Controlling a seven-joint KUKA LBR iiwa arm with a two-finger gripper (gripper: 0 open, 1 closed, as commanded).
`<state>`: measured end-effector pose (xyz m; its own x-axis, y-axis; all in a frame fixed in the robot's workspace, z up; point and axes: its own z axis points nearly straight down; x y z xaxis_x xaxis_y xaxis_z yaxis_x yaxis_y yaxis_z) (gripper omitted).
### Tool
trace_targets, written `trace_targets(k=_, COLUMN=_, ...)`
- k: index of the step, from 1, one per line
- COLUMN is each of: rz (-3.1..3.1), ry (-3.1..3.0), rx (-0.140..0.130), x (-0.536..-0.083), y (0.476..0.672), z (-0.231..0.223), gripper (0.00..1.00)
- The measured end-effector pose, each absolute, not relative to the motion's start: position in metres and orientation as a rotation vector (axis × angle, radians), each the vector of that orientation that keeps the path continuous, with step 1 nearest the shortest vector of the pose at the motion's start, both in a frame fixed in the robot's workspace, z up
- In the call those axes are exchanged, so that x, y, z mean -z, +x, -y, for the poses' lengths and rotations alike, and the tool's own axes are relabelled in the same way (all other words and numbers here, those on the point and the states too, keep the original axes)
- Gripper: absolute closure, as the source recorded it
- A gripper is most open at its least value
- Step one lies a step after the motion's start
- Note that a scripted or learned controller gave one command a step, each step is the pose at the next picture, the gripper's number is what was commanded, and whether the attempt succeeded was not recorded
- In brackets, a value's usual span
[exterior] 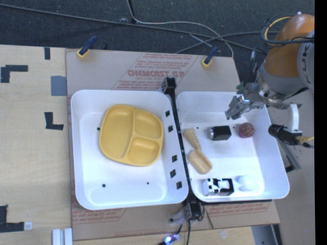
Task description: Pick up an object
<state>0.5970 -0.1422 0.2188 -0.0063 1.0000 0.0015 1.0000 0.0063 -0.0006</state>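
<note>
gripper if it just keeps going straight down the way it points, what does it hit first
Probably bare floor of the right bin, just up-view of the black block and the dark red ball. The gripper hangs beside both, though depth is hard to judge from this slant.

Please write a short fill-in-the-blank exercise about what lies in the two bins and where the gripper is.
1. The yellow divided plate lies in the ____ bin as the camera sees it.
2. The gripper hangs over the ____ bin.
3. The dark red ball lies just right of a small ____ box.
4. The yellow plate has ____ compartments.

Missing words: left; right; black; three
</note>
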Motion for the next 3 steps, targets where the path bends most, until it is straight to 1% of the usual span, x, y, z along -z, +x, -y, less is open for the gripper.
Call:
trace_targets(k=2, rz=2.227, ry=-2.213, rx=-0.002, x=-0.203, y=0.600, z=0.029, gripper=1.00)
trace_targets(k=3, rz=2.227, ry=-2.212, rx=-0.002, x=-0.200, y=0.591, z=-0.027, gripper=1.00)
